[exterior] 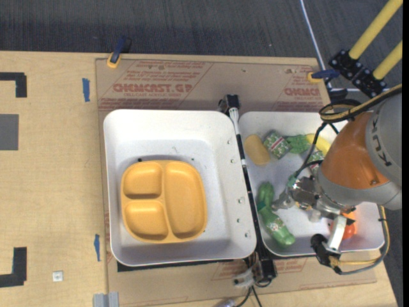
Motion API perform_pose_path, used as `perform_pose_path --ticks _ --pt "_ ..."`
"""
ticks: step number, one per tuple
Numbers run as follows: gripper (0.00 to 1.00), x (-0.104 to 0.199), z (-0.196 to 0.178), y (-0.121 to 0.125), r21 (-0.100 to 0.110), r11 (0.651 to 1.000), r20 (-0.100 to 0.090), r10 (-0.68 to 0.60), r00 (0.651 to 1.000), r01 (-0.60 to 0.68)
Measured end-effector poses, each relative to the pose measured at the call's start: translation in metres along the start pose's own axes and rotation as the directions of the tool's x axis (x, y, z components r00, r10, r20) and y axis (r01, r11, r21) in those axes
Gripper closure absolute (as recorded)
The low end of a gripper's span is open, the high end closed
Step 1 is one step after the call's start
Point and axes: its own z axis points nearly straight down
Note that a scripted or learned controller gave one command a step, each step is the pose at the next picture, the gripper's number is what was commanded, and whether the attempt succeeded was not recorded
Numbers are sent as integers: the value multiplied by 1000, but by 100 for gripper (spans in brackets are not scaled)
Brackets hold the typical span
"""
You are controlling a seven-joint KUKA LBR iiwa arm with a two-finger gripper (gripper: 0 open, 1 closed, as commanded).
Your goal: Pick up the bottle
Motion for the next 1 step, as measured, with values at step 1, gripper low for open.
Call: perform_pose_path --ticks 1 --pt "0 26 -114 70 3 998 2 -59 998 59"
